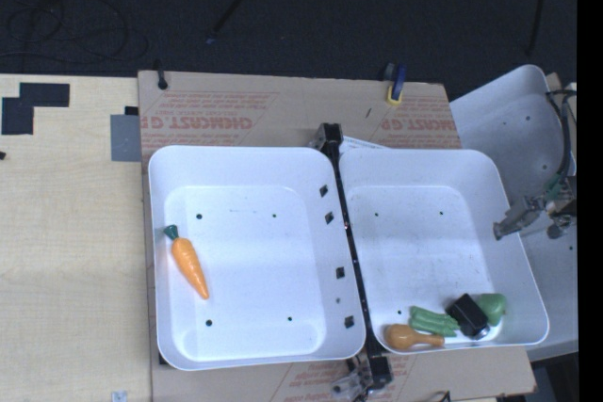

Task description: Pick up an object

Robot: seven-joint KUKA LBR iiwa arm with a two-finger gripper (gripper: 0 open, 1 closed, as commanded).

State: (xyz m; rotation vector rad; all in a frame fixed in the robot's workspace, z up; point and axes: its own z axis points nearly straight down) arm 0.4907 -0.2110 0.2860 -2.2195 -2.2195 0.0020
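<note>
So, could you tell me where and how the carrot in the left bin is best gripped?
Probably from straight above, across the thick upper part of the carrot, just below its green top. It lies flat, alone, pointing along the left bin wall, so fingers should close across its narrow width.

Two white bins sit side by side, the left bin (311, 167) touching the right bin (471, 167) along a black divider strip (344, 240). Both rest on a cardboard sheet (283, 113) with reversed red print. A blue and yellow clamp (396, 83) grips its far edge. The wooden table (66, 240) stretches left.
</note>
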